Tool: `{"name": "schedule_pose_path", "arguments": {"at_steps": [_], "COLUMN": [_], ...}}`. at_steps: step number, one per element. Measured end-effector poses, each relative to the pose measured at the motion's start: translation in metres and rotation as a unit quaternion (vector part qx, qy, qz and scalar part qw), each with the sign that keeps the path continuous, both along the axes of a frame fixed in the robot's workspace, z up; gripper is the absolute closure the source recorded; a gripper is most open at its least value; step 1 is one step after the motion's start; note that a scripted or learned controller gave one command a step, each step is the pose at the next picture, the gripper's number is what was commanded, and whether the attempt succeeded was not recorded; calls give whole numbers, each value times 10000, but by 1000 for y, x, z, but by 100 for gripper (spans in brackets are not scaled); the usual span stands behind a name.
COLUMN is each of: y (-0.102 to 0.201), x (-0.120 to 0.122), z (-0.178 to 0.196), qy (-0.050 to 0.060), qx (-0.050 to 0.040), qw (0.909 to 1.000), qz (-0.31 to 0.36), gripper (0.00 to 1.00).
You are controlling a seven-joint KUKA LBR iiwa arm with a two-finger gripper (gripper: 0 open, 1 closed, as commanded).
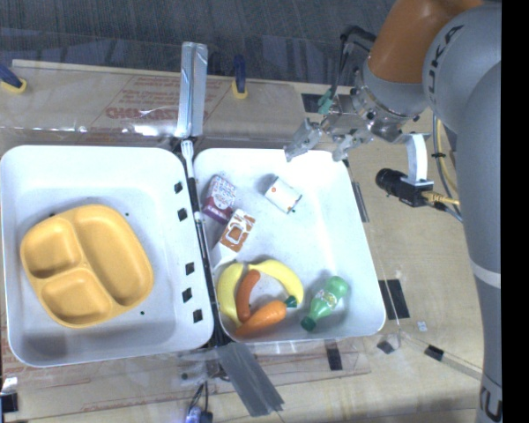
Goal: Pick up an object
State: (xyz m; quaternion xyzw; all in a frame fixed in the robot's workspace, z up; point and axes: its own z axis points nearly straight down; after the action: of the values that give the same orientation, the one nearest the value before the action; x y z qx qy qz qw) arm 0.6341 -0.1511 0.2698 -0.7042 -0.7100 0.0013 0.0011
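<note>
My gripper (316,148) hangs over the far rim of the right bin (357,236), open, with nothing between its fingers. Just below it in the bin lies a small white box (283,194). Further left are a maroon packet (219,196) and an orange-and-white packet (237,231). At the near end of that bin lie a yellow banana (282,276), a reddish sausage-shaped piece (246,293) across it, an orange carrot (264,317) and a small green bottle (324,302).
The left bin (35,161) holds a yellow divided plate (85,263). A metal post (192,91) stands at the far end of the wall between the bins. The arm's grey body (476,148) fills the right side.
</note>
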Motion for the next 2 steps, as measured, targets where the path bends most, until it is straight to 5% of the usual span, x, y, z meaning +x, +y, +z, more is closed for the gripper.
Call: {"name": "schedule_pose_path", "arguments": {"at_steps": [1,2], "y": [-37,-23], "x": [23,23], "z": [-112,-69], "qy": [2,-13], "qx": [2,-2], "qw": [9999,9985], "qz": [105,-544], "gripper": [0,0]}}
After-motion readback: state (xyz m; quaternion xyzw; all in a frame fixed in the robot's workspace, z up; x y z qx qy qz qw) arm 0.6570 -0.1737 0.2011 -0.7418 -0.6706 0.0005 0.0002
